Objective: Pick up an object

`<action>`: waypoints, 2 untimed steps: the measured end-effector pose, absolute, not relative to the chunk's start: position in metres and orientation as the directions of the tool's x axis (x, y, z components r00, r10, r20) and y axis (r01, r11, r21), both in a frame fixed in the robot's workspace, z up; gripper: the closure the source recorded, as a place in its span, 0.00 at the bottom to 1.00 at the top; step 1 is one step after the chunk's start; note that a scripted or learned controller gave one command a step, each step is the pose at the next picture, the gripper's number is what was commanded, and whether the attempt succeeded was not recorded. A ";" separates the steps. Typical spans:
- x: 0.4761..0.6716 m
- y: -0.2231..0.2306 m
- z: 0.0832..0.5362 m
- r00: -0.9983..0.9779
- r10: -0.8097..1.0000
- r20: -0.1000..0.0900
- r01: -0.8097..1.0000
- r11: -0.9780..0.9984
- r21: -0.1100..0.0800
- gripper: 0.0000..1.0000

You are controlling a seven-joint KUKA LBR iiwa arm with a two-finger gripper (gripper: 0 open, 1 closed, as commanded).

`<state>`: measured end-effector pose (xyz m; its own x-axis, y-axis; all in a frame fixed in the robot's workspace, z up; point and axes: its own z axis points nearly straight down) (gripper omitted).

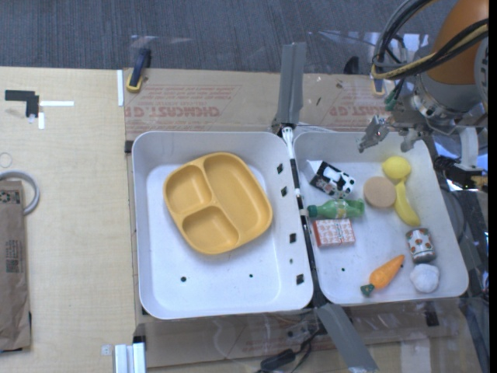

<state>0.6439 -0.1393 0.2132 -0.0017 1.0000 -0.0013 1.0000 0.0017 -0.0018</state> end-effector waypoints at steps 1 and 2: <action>0.628 -0.212 0.160 -0.197 0.980 -0.002 0.980 0.197 0.000 0.00; 0.624 -0.213 0.093 -0.010 1.000 0.010 1.000 0.010 0.003 0.00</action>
<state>0.6244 -0.2126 0.0928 -0.0096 0.9999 0.0096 0.9999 0.0096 0.0032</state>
